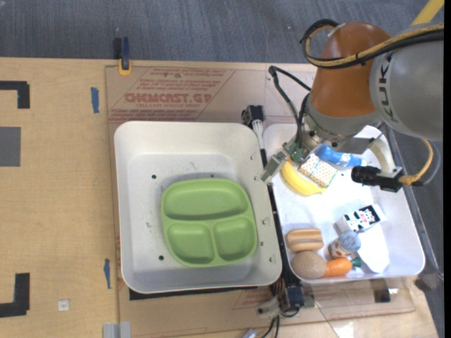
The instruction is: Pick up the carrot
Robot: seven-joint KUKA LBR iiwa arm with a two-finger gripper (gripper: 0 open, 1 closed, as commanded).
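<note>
The carrot [339,267], small and orange, lies at the near edge of the right bin [405,217], touching a round brown potato [309,264] on its left. My gripper [287,158] hangs over the far left corner of that bin, just above the banana [299,181], well away from the carrot. The grey arm with its orange band [349,62] covers the bin's far end. Nothing shows held in the gripper.
The right bin also holds a spotted white box [317,169], a blue item [332,155], a black-and-white carton [361,218], a bread roll [304,239] and a small grey item [347,243]. A green divided plate [208,220] sits in the left bin [141,160].
</note>
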